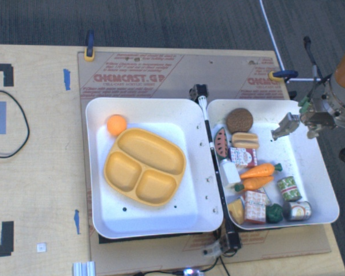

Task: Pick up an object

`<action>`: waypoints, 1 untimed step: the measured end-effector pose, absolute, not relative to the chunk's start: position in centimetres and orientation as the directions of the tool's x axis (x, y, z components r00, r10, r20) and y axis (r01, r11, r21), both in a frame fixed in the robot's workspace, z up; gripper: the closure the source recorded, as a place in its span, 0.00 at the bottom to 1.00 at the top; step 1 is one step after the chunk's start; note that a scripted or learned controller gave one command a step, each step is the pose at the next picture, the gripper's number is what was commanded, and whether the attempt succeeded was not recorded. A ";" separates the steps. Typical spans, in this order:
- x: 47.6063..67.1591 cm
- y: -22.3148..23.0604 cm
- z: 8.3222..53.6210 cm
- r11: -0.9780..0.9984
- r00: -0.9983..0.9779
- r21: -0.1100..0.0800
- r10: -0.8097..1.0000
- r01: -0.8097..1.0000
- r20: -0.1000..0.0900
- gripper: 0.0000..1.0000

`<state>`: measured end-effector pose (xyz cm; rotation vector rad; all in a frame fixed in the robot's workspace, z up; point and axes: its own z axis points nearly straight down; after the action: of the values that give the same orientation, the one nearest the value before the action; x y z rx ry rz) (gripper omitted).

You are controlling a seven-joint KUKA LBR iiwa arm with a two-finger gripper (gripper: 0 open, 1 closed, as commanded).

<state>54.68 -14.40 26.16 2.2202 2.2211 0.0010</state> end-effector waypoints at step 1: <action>54.3 -15.5 12.3 -0.001 0.001 -0.002 1.000 1.000 0.001 0.00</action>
<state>54.28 -15.48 12.25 2.2241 2.2220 -0.0018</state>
